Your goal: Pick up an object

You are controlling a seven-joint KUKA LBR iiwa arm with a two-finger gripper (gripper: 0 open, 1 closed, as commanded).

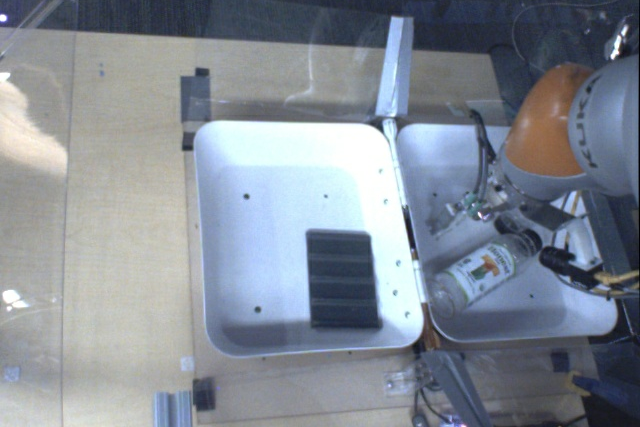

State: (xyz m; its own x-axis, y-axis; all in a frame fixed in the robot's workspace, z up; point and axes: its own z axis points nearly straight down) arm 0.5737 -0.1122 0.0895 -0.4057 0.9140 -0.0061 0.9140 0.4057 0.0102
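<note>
In the left bin (230, 215), a black ridged block (343, 279) lies at lower centre. In the right bin (440, 155), a clear bottle (482, 273) lies tilted, just below the end effector (478, 206), whose state I cannot tell.

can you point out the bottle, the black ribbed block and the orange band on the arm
bottle (481, 273): camera view, right bin, on its label
black ribbed block (343, 278): camera view, left bin, middle of its top face
orange band (545, 133): camera view, on its rounded orange surface
</note>
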